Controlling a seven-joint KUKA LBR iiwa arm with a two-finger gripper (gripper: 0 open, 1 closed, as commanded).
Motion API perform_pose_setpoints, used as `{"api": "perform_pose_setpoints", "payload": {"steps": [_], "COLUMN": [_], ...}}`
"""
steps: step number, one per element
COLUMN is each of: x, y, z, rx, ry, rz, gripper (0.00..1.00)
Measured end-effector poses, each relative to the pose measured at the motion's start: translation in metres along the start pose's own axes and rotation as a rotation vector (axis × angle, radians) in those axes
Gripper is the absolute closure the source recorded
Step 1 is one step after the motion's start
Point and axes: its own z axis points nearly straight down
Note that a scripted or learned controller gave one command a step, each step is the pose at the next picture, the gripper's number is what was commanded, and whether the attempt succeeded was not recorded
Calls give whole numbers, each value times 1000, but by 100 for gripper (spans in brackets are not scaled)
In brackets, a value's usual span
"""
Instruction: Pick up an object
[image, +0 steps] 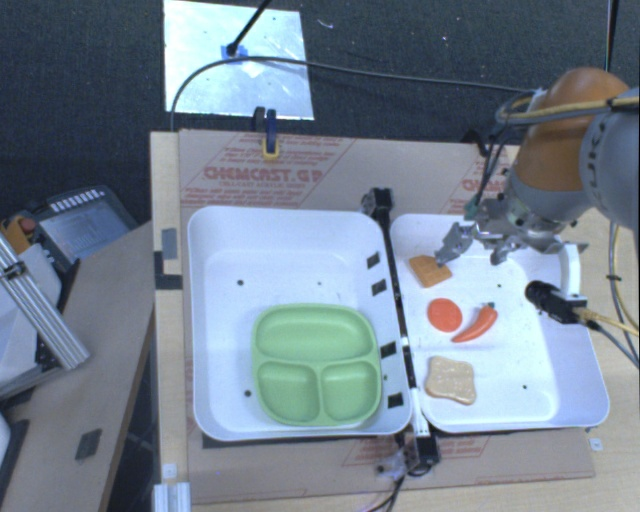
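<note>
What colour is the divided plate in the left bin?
Light green divided plastic plate, seen in the camera view.

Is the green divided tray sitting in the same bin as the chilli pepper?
No. The green tray lies in the left bin, while the chilli pepper lies in the right bin.

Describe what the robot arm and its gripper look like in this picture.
The arm is grey with a rounded orange band above the wrist. Thin dark cables run alongside it. The gripper is grey metal, with a white-and-black attachment beside it.
</note>
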Motion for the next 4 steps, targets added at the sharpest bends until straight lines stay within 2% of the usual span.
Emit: {"api": "perform_pose_setpoints", "payload": {"steps": [1, 3, 4], "x": [0, -1, -1], "y": [3, 10, 12], "z": [-8, 104, 90], "rx": [-13, -9, -15], "ry": [-1, 0, -1], "rz": [-2, 0, -1], "gripper": [0, 0, 100]}}
